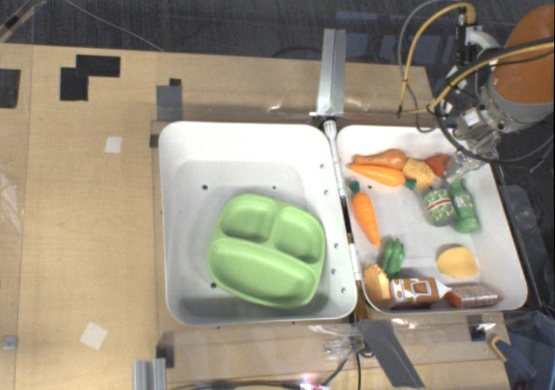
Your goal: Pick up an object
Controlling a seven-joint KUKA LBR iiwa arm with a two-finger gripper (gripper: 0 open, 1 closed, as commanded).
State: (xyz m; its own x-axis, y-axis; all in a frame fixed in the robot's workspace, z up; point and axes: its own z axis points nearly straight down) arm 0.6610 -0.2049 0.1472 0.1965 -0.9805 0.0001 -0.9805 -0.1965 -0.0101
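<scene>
The right bin [512,250] holds several toy foods. Along its far side lie two orange carrots [379,173], a corn piece [419,173] and a red item [438,165]. A green can [440,206] and a green bottle [466,209] lie below them. Another carrot [367,217], a green pepper [392,255], a yellow lemon [457,263], a brown bottle [418,291] and a dark red bar [473,296] fill the near half. My gripper [466,154] hangs over the bin's far right corner, just above the red item and the green bottle. Nothing visible is lifted.
The left bin [182,206] holds a green divided plate [267,248]. A metal divider [329,85] runs between the bins at the back. Yellow and black cables [434,24] loop above the wrist at the top right. Bare wooden bench [78,232] lies to the left.
</scene>
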